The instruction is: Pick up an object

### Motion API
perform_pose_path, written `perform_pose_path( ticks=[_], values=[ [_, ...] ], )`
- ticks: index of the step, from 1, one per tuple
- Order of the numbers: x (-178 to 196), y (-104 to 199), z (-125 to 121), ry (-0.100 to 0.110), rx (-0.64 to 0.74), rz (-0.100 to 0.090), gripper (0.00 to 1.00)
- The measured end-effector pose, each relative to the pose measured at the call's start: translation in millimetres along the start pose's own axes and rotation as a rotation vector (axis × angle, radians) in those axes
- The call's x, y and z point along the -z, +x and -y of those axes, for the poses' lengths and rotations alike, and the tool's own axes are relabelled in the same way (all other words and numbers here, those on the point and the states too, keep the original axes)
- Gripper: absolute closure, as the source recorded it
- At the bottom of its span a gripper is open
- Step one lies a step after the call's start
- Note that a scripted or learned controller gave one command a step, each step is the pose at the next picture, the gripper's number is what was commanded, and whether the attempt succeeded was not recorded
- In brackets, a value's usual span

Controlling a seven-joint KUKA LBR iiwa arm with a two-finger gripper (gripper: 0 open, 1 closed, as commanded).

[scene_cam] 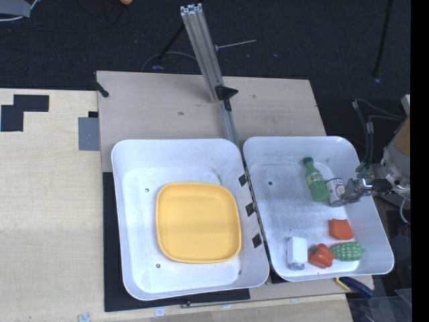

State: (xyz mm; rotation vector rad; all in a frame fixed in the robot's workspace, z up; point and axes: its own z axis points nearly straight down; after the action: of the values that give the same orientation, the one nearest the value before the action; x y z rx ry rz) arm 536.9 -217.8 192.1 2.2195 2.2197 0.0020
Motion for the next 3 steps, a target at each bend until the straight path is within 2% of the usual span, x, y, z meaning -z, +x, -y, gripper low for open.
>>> perform_pose_path(
  ticks=[1,2,3],
  values=[
    [58.2,6.2,3.2,-0.001,0.0,0.0,1.0],
    [61.4,62.6,-14.3,0.003,0.004,-0.002,1.0],
    [53.3,105.2,-26.5,0.004,0.003,-0.002,1.0]
  ],
)
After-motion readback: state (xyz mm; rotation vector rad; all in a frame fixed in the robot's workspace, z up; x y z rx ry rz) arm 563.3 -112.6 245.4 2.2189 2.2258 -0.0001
